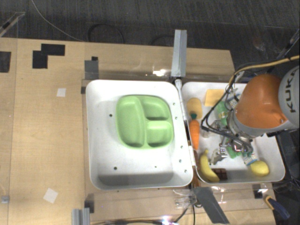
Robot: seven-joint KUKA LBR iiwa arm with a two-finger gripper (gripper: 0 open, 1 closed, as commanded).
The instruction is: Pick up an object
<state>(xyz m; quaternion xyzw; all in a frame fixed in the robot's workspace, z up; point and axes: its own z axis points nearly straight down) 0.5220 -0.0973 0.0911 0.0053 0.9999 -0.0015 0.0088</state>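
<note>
The pincer [220, 154] is hanging low in the right bin [274, 146], its grip state impossible to tell, the banana [208, 167] lying just left, long axis top-to-bottom.

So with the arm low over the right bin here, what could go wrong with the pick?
The tool sits among crowded items: the banana and carrot lie close together against the bin's left wall, so a grasp may clip both or slip. The lemon is round and could roll away.
</note>
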